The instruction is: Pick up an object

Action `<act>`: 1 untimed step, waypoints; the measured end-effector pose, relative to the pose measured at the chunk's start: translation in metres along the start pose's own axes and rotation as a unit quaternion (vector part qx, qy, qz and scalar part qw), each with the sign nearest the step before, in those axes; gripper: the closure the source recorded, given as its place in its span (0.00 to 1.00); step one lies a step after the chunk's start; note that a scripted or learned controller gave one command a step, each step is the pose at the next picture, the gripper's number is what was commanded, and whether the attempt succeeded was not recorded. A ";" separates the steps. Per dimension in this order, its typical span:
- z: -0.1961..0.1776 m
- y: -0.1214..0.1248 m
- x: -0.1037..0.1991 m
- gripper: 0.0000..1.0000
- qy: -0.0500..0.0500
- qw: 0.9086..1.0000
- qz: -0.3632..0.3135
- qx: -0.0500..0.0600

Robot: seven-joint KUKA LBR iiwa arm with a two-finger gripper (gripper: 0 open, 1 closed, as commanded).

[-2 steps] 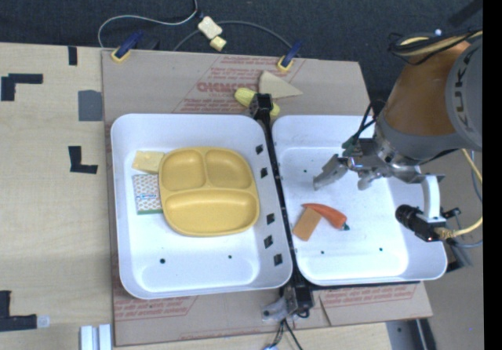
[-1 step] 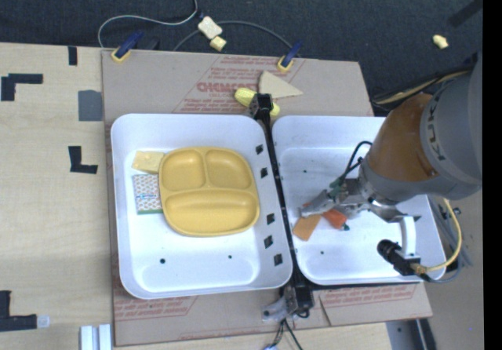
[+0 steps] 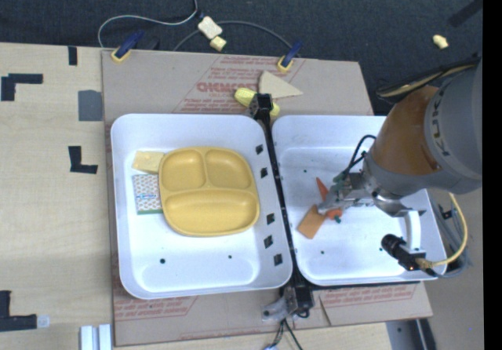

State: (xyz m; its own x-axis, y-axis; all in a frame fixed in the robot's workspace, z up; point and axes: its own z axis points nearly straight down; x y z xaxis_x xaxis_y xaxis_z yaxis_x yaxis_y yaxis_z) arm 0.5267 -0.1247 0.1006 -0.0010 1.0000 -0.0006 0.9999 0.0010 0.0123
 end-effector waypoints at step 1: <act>-0.088 0.010 0.075 1.00 0.002 1.000 -0.004 0.002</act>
